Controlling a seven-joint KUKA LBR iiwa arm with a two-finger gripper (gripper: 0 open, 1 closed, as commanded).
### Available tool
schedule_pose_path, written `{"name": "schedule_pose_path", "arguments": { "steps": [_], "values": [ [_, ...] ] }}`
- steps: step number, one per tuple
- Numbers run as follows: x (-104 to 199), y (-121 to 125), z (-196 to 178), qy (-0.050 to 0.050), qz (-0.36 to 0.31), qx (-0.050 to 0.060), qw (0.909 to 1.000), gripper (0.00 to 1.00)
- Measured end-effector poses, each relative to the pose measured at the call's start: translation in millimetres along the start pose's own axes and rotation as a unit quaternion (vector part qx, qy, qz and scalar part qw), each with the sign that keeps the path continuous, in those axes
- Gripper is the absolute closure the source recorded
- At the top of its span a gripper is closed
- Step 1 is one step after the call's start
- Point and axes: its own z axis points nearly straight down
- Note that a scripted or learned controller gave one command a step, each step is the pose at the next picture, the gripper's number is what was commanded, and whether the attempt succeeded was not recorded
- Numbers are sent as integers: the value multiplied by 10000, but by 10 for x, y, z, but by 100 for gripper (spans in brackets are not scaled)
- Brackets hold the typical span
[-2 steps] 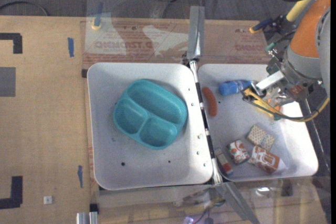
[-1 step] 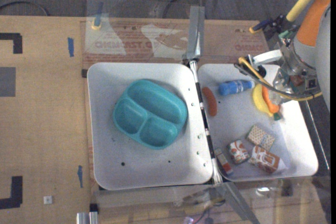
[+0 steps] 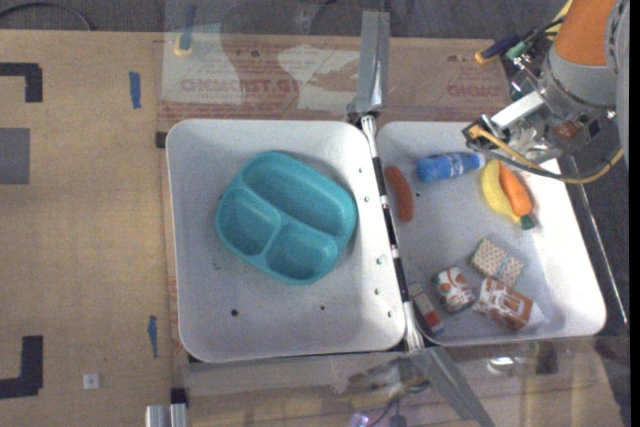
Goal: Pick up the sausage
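Observation:
The sausage (image 3: pixel 400 192), a short reddish-orange link, lies in the right bin (image 3: pixel 590 315) close to that bin's left wall, pointing roughly front to back. My gripper (image 3: pixel 545 128) hangs over the back right corner of the right bin, well to the right of the sausage and apart from it. Nothing shows held in it.
A blue bottle (image 3: pixel 449 165) lies just right of the sausage. Further right are a banana (image 3: pixel 491 192) and a carrot (image 3: pixel 516 196). Several small snack packets (image 3: pixel 497 261) sit at the bin's front. A teal divided plate (image 3: pixel 288 215) rests in the left bin (image 3: pixel 200 315).

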Motion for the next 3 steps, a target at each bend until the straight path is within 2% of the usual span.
{"name": "schedule_pose_path", "arguments": {
  "steps": [1, 2, 3],
  "values": [
    [465, 87, 149, 7, -2553, -14, 9669, 100],
    [734, -202, 379, -2, -656, 8, 9978, 100],
    [664, -346, -16, 11, 1810, 3, 9835, 100]
  ]
}}
